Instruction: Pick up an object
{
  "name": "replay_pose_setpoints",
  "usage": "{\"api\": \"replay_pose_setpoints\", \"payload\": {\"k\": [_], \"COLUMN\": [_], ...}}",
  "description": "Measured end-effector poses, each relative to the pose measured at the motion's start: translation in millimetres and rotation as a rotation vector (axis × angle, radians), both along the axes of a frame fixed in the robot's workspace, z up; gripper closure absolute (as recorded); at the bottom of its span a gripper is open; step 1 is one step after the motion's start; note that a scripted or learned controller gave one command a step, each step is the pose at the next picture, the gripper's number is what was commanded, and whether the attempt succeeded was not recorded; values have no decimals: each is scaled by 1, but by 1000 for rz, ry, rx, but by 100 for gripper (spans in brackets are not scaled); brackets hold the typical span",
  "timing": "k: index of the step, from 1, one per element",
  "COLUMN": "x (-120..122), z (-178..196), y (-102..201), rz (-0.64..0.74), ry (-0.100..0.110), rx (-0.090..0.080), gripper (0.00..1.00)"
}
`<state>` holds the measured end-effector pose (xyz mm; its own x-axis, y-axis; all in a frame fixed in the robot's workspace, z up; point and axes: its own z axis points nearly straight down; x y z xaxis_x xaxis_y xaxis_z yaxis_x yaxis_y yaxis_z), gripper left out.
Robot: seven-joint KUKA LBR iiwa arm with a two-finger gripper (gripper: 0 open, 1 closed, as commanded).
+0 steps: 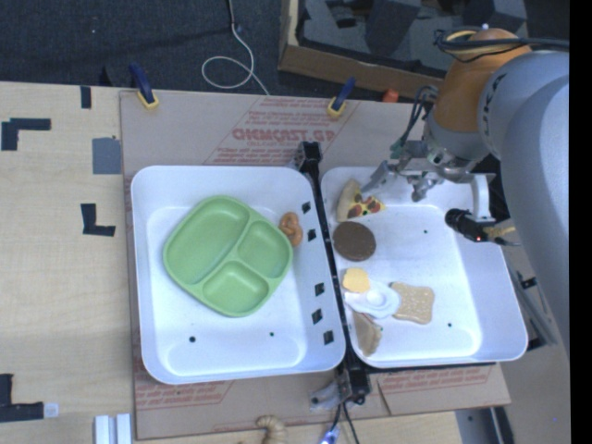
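Observation:
My gripper (398,185) hovers over the back of the right bin (481,276), its two fingers apart and nothing between them. Its left finger (377,179) sits just right of a pizza slice (355,202) at the bin's back left corner. In front of the slice lies a brown round patty (354,240). Further forward are a yellow cheese piece (356,279), a fried egg (380,299), a toast slice (413,302) and a tan wedge (367,333). The left bin (153,248) holds a small brown pastry (291,228) by its right wall.
A green divided plate (228,255) fills much of the left bin. The divider (324,266) between the bins runs close to the pizza slice and patty. The arm's grey body (532,155) looms over the right bin's far right side. Bare floor shows at the right bin's middle right.

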<state>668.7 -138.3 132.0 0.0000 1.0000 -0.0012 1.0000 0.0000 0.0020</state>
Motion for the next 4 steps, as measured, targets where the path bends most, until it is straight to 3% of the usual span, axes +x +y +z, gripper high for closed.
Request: {"api": "replay_pose_setpoints", "payload": {"k": [1, 2, 3, 4], "x": [-50, -16, -58, -17], "z": [-47, -48, -47, -48], "y": [38, 41, 39, 42], "rz": [-1, 2, 1, 2], "ry": [-4, 0, 4, 0], "rx": [-1, 1, 0, 1], "gripper": [0, 0, 0, 0]}}
